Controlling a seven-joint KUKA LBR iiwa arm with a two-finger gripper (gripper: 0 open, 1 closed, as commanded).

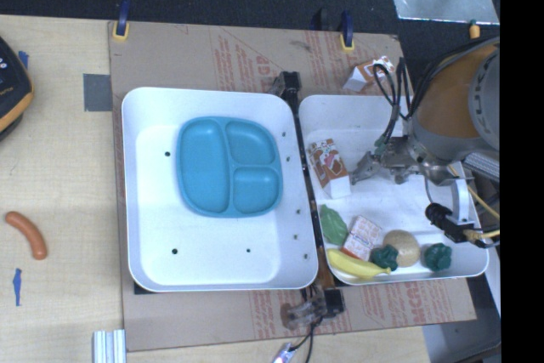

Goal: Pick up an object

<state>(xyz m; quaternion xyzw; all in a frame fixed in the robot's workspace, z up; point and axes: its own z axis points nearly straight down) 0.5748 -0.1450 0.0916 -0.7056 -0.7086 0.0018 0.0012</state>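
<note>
The two-finger metal gripper [387, 166] hangs over the middle of the right shallow white bin [340, 108], and whether its jaws are apart or together cannot be told, since the fingers blur into dark shapes with nothing visible between them. Just to its left lies a small brown-and-white carton [327, 167], and along the bin's near edge sit a green leafy piece [333, 226], a red-and-white packet [364, 236], a yellow banana [353, 265], a tan round item [403, 247] and what may be two dark green lumps [438, 256]. The left white bin [136, 183] holds a blue divided plastic plate [229, 166], and an orange sausage [27, 234] lies on the wooden bench [51, 183] well apart.
</note>
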